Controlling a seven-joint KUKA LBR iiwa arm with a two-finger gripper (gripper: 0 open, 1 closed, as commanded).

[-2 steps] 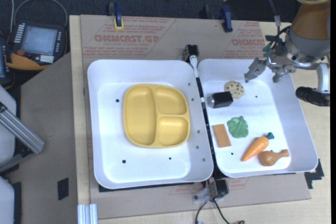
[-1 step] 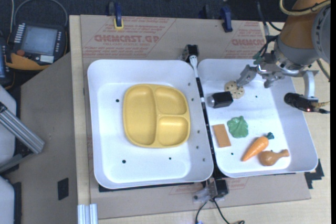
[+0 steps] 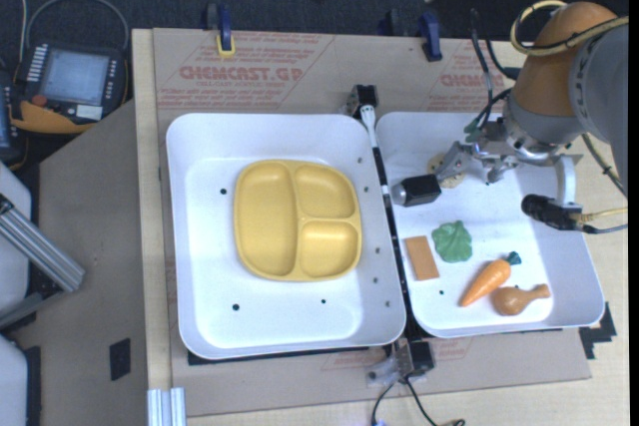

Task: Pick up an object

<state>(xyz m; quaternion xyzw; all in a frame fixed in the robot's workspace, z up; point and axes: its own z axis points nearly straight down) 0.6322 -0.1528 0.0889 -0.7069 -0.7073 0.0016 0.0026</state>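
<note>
**A:** What is lying closest to us in the right bin (image 3: 559, 259)?

**B:** A brown drumstick (image 3: 517, 298) and a carrot (image 3: 482, 282) are lying just beside each other, well to the near side of the fingers (image 3: 451, 167). A little farther in, an orange slice (image 3: 422, 257) and a green leafy piece (image 3: 452, 241) are sitting closer to the fingers, but apart from them.

**A:** Why so scattered?

**B:** I'm guessing the pieces are spread loose so each can be taken singly. The green piece, being nearest the fingers, is looking like the likeliest pick.

**A:** Are the fingers gripping anything?

**B:** I cannot tell whether they are open or closed. The arm (image 3: 559, 65) is reaching over the bin's far half.

**A:** And the other bin?

**B:** The left bin (image 3: 200, 214), across the divide from the fingers, is holding a yellow divided plate (image 3: 297, 219). Both bins are resting on the desk (image 3: 150, 115).
</note>
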